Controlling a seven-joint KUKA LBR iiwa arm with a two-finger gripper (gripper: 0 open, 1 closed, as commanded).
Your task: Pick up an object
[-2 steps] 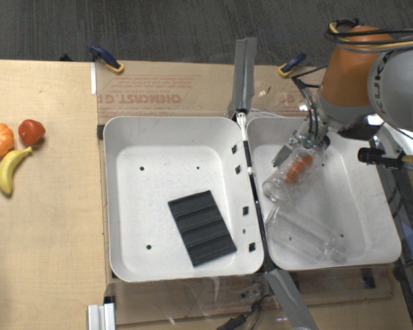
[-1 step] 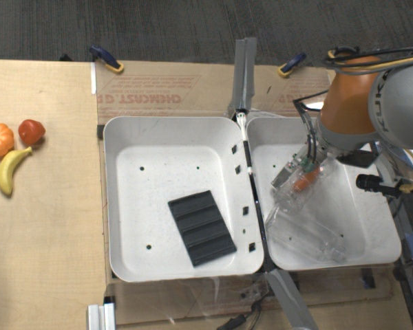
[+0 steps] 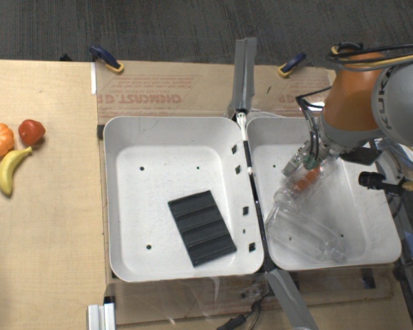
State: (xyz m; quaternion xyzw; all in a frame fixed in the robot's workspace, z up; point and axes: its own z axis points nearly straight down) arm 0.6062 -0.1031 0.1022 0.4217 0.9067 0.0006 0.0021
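Fingers (image 3: 304,162) over clear plastic bottle (image 3: 303,215), ribbed black block (image 3: 202,227)

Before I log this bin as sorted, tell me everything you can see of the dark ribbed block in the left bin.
The dark ribbed block is a flat, charcoal-black rectangular slab with ridges running across its width, dividing it into about four bands. It looks matte, like rubber or foam. It lies flat on the floor of the left bin, turned at a diagonal, toward the near right part. It appears to rest on the bin floor alone, clear of the walls.
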